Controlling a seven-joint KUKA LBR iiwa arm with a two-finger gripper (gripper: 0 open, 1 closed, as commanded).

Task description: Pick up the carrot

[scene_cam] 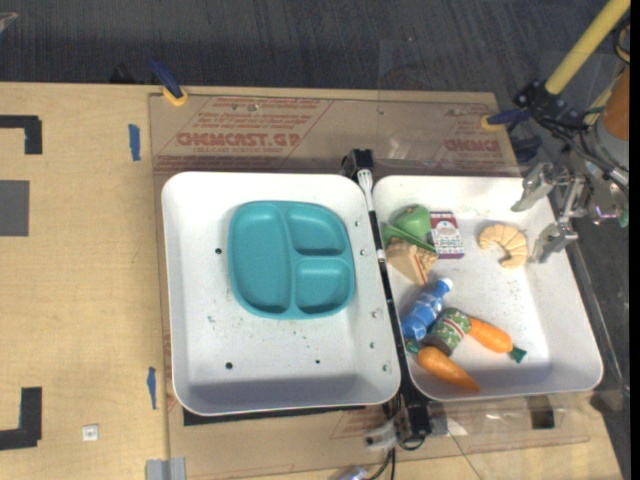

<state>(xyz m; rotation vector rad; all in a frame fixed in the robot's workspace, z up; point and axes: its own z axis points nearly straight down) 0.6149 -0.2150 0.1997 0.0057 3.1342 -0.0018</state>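
Two orange carrots lie in the front of the right bin (575,308). One carrot (486,336) has a green tip that points right. The other carrot (447,368) lies just in front of it, near the bin's front wall. My gripper (545,220) hangs over the bin's far right edge, well behind the carrots and next to a tan croissant (503,240). Its fingers stand open with nothing between them.
A blue bottle (426,308) and a dark green packet (452,330) touch the carrots on their left. A green vegetable (410,224), a small box (446,236) and a tan wedge (410,262) lie further back. The left bin (190,298) holds a teal divided plate (292,258).
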